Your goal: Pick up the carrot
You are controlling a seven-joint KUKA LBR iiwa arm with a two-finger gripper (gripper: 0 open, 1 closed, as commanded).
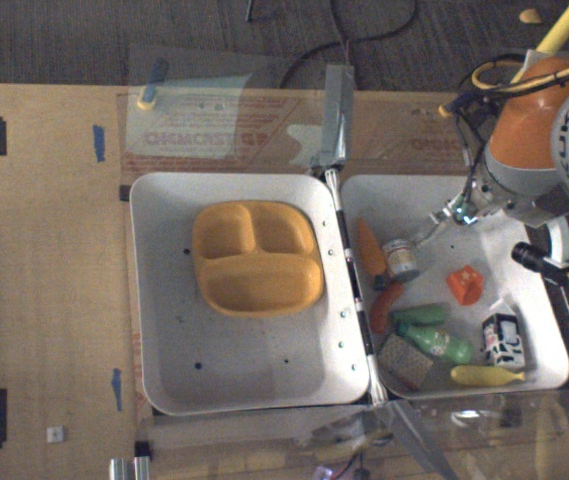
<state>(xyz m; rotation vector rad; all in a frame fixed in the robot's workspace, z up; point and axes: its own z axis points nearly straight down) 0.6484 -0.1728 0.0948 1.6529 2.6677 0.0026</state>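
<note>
The long orange carrot [369,249] lies in the right white bin [549,368], close along its left wall, touching a small metal can [400,259]. The end effector [461,211] hangs near the bin's upper part; how wide it stands, I cannot tell. It should grip across the carrot's upper half, where free room exists between wall and can.
</note>
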